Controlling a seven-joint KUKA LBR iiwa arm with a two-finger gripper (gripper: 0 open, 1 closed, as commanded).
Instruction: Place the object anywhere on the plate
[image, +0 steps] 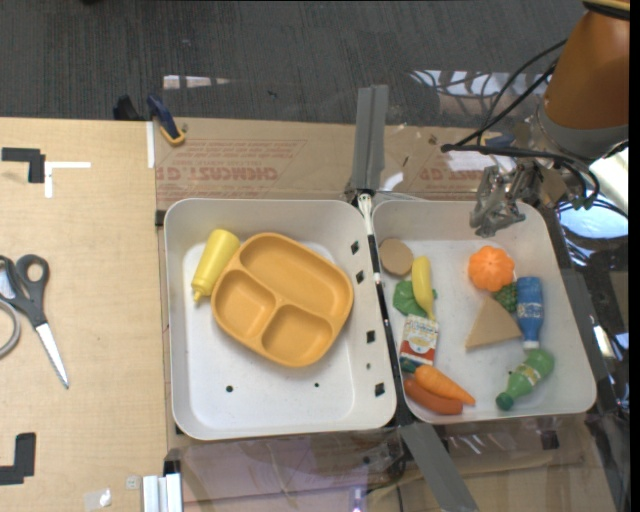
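Observation:
An orange-yellow plate (280, 298) with three compartments lies in the left bin (270, 405), holding nothing. A yellow mustard bottle (213, 262) rests against its left rim. My gripper (497, 208) hangs over the far edge of the right bin (560, 395), just above and behind an orange (491, 268). The right bin also holds a brown disc (397, 257), a banana (423, 283), a small carton (419, 340), a carrot (440, 382), a tan wedge (492, 325), a blue bottle (529, 310) and a green bottle (525, 378).
A grey divider (372, 300) separates the bins. Scissors (35, 310) lie on the wooden bench at far left. Cardboard (250, 165) lies behind the left bin. Cables (500, 110) trail near the arm's wrist.

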